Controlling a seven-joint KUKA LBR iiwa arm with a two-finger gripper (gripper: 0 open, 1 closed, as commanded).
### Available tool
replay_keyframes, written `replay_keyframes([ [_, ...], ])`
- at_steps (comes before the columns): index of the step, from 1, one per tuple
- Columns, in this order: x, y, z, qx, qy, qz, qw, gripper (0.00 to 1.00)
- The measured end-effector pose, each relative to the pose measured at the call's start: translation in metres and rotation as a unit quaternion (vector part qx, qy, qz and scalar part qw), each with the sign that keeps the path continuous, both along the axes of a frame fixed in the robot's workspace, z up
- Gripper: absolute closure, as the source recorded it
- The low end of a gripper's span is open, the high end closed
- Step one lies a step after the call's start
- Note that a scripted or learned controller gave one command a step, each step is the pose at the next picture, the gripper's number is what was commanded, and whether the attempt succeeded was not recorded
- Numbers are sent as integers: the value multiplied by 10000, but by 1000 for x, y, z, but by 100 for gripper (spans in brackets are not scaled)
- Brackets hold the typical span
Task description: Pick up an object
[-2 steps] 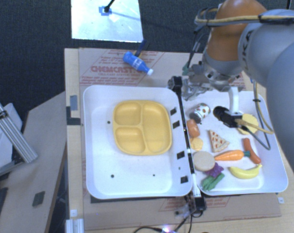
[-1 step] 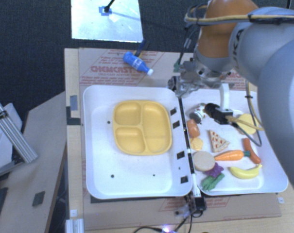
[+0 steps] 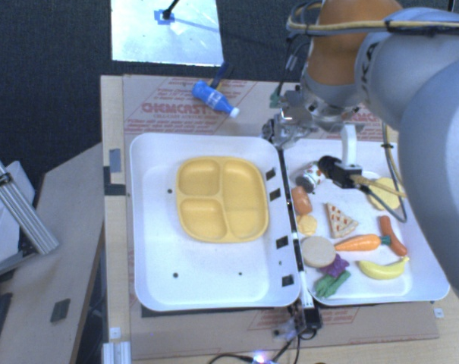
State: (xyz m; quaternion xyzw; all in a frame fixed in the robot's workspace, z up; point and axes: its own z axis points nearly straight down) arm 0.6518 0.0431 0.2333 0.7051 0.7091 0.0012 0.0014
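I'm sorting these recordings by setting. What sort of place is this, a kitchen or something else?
Probably a robot lab bench, not a kitchen: the arm hangs over two white bins, the food such as the banana looks like plastic toys, and the yellow tray sits alone.

Toys crowd the right bin (image 3: 434, 283): carrot (image 3: 358, 243), banana (image 3: 381, 268) and pizza slice (image 3: 339, 221) lie close together. The left bin (image 3: 149, 264) offers open floor around the yellow tray (image 3: 221, 199).
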Motion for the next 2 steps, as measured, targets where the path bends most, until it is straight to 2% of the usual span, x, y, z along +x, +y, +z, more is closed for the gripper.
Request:
replay_keyframes([
  [1,-9,-7,-15,-3,16,-26,10000,100],
  [2,3,5,-2,5,-2,-3,10000,100],
])
